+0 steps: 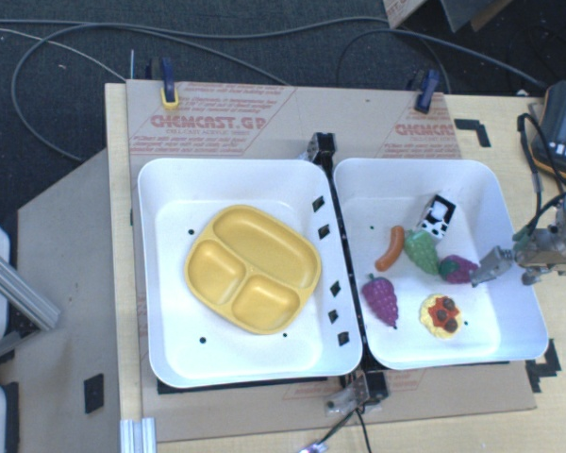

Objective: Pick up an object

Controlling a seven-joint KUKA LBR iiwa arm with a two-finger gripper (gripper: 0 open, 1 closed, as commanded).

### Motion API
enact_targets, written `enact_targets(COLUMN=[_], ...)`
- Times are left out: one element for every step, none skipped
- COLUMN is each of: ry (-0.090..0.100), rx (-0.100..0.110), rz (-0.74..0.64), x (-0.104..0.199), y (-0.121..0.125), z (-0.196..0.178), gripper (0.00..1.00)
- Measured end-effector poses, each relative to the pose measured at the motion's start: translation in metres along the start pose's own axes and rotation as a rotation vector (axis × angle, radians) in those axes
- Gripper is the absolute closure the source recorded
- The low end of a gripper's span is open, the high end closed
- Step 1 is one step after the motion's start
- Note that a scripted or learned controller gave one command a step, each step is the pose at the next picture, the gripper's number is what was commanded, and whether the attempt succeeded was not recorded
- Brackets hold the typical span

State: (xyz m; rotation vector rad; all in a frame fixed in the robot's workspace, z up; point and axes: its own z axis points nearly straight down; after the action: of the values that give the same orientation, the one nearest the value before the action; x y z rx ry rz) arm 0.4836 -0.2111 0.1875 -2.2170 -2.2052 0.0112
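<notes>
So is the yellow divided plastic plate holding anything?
Empty: the yellow divided plate in the left white bin shows three bare compartments.

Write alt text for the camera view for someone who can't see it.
A robot gripper reaches from the right into the right white bin, beside a purple toy, among a sausage, green toy, grapes and mini pizza. The left bin holds a yellow divided tray.
</notes>
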Motion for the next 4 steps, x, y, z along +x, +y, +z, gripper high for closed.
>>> enact_targets(ry=[-0.004,-0.002,0.002,-0.002], rx=[-0.014,-0.010,-0.012,-0.015], rz=[-0.006,-0.005,-0.007,-0.007], x=[0.001,-0.008,-0.005,-0.007], y=[0.003,0.009,0.010,0.010], z=[-0.007,0.048,0.100,0.087], gripper=[0.00,0.00,0.00,1.00])
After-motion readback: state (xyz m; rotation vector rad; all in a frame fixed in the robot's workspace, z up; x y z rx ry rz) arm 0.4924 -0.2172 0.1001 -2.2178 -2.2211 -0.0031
